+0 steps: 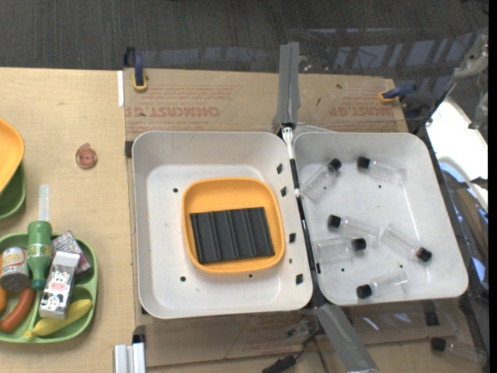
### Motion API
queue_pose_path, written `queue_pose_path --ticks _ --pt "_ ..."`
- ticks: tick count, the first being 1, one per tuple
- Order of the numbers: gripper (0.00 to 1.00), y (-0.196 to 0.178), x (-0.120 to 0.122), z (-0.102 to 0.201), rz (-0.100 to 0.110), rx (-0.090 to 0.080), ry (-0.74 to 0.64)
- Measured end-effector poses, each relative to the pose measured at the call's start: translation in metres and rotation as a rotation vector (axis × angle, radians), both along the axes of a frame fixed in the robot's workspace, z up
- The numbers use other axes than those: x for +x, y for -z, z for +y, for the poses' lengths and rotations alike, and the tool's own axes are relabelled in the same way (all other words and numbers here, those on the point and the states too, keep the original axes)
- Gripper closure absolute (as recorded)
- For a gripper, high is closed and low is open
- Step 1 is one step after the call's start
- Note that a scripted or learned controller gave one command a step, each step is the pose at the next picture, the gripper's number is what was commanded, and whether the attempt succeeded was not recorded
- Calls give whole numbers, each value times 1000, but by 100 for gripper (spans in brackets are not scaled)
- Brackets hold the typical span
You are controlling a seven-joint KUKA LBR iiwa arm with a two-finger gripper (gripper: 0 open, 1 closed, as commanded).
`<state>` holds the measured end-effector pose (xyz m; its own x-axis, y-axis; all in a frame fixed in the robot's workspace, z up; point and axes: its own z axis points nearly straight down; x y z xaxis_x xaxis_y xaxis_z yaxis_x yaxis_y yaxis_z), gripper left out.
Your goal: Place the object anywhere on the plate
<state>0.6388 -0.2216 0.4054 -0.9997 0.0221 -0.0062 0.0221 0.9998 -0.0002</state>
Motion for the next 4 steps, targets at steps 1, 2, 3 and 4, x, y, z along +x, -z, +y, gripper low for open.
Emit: queue_pose_path --ticks 1,2,3,4 --pt "0 -35 16 0 -1 -1 -265" --pt "0 46 -5 0 3 0 -487" --pt "0 -15 21 0 -1 -3 -756" --pt "0 73 20 1 3 1 -1039"
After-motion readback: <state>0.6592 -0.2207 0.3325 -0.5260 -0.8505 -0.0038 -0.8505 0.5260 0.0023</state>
